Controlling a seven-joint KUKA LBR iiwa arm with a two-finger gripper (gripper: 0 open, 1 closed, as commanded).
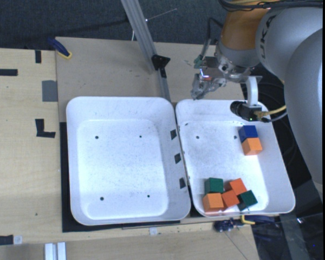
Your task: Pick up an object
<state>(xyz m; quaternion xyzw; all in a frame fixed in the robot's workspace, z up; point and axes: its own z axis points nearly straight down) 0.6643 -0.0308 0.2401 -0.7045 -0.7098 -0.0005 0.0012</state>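
The gripper (201, 89) hangs above the far edge of the right shallow white plastic bin (271, 169), near the corner where the two bins meet. It is small and dark from where I stand, so I cannot tell what state it is in, and I see nothing carried under it.

The things to pick are all in the right bin. A small blue cube (248, 131) sits touching a small orange cube (252, 145), close to the right wall. At the near end there is a tight cluster: a dark green block (214, 186), an orange block (213, 201) just in front of it, another orange block (236, 191), and a second dark green block (247, 199) at the right side. They touch each other or almost.

The left shallow white plastic bin (76, 145) stands beside it on the pale wooden surface (21, 161).

In my judgement the task is at the beginning: no object is lifted yet. What is left is nearly everything: to move over one block, come down, close on it and raise it. The blue and orange pair seems nearer to the gripper than the cluster.
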